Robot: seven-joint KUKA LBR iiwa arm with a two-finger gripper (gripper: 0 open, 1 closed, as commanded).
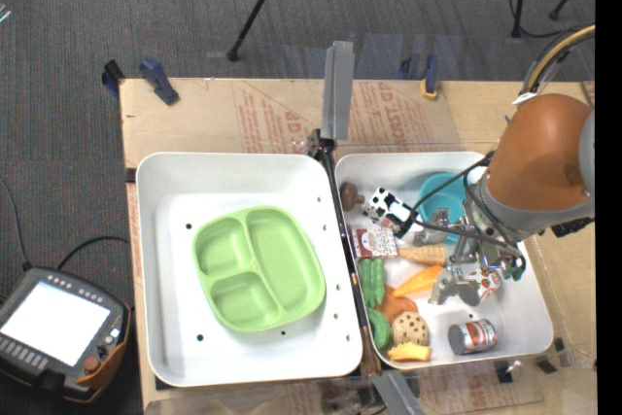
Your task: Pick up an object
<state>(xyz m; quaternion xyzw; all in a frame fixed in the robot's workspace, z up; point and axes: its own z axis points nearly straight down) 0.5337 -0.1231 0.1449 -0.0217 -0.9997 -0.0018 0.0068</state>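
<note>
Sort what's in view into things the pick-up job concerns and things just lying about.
Job: pincer, right bin, orange carrot, tin can, cow toy, cookie.
Lying about: left bin, green divided plate, handheld screen on the floor, blue clamp.

Two bins side by side on tabletop (pixel 224 117). Left bin (pixel 155 209): divided plate (pixel 259 267) in its middle. Right bin (pixel 539 316): bowl (pixel 442 194) at back, toy cow (pixel 387 205) left of it, carrot (pixel 420 281) mid-bin, cookie (pixel 411 327) in front of carrot, can (pixel 472 336) right of cookie.

Green divided plate (pixel 259 267), left bin (pixel 173 337), floor pendant (pixel 58 330)
</note>
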